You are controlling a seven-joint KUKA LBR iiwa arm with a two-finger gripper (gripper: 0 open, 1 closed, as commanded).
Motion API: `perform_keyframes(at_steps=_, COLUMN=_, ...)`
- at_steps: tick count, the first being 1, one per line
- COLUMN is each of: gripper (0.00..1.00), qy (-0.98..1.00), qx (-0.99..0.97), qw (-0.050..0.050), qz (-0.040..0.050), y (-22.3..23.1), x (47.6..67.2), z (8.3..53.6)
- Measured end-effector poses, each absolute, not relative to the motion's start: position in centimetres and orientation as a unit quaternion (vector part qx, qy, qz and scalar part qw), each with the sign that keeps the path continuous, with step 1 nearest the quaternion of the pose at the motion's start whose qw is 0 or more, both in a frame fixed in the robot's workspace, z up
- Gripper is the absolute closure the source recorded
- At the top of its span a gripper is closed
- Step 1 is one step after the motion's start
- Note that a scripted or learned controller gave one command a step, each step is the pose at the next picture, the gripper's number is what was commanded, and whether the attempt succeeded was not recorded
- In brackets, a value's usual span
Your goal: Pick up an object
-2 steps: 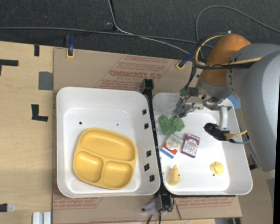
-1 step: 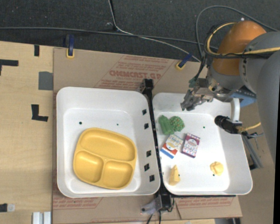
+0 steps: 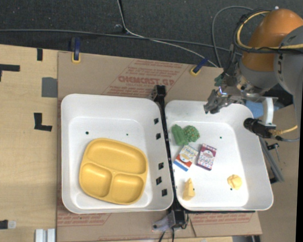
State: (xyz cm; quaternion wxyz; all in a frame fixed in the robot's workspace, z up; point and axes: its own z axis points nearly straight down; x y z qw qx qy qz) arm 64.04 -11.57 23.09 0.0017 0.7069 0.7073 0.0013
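My gripper [image 3: 213, 106] hangs over the back edge of the right bin [image 3: 255, 164], with nothing visible between its fingers. Below and left of it lies a green broccoli piece [image 3: 185, 134]. Nearer the bin's middle are a small white, red and blue packet [image 3: 186, 157] and a dark red card box [image 3: 207, 157], side by side. A yellow wedge [image 3: 188, 189] rests near the front left of that bin. A small yellow lump [image 3: 234, 181] sits at the front right.
The left bin [image 3: 71, 114] holds a yellow divided tray [image 3: 113, 170]. A black divider [image 3: 163, 144] runs between the two bins. Cables and the arm's grey body [image 3: 276, 58] crowd the back right.
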Motion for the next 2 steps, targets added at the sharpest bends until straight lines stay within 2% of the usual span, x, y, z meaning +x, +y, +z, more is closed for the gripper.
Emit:
perform_keyframes(at_steps=1, gripper=1.00, qy=0.708, qx=0.707, qw=0.000, qz=0.0002, y=-11.5, x=64.1, z=23.8)
perform_keyframes(at_steps=2, gripper=1.00, qy=0.709, qx=0.706, qw=-0.001, qz=-0.0006, y=-6.9, x=63.5, z=22.8)
